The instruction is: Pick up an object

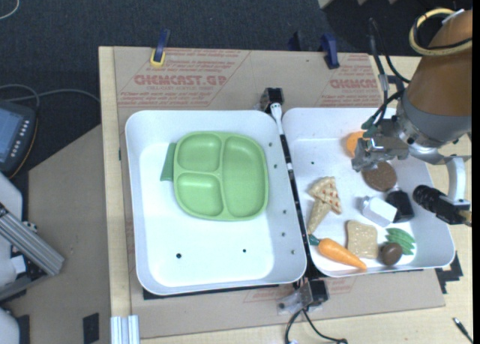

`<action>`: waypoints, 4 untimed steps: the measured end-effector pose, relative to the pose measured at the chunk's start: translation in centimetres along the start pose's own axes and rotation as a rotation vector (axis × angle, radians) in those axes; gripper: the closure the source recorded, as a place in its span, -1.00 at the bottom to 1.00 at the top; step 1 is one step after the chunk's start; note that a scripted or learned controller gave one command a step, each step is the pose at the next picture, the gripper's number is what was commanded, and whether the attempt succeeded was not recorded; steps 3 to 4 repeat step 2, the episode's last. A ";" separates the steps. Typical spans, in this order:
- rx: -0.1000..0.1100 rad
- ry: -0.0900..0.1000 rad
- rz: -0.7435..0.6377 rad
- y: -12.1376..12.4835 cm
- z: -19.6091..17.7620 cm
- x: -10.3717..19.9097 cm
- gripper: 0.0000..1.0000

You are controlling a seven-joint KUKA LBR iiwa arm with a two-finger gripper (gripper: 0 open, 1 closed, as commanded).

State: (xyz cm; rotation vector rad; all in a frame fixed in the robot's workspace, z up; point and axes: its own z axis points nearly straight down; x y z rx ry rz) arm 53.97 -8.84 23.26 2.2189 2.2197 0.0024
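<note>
While the grey arm with its orange band leans in from the right, the gripper [373, 149] hangs over the far part of the right shallow white bin [330, 121], and it is not possible to tell whether it is spread or closed, because dark metal parts cover it. No object is seen held there. The nearest candidates lie very close: a small round orange piece [352, 142] is just beside the gripper on its left, and a round brown disc [380, 176], matte and flat like a toy patty, lies just below it, toward the front of the bin. The disc has no long axis, so any approach angle would probably fit. Further to the front lie a beige wedge with a dotted texture [322, 198], a smooth orange plastic carrot [340, 252] lying slanted near the front rim, a pale square toast slice [362, 238], a small white and black block [384, 207] and a green leafy piece [401, 238]. The left white bin [146, 207] holds a pale green plastic plate with three compartments [221, 176], well apart from the arm. Both bins rest on a brown cardboard-covered surface [120, 80].
</note>
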 end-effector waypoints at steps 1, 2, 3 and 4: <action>0.007 0.002 0.001 -1.8 0.8 0.2 1.00; 0.000 0.000 -0.001 -0.4 0.0 -0.4 1.00; 0.000 0.000 -0.001 -0.4 0.0 -0.4 1.00; 0.000 0.000 -0.001 -0.4 0.0 -0.4 1.00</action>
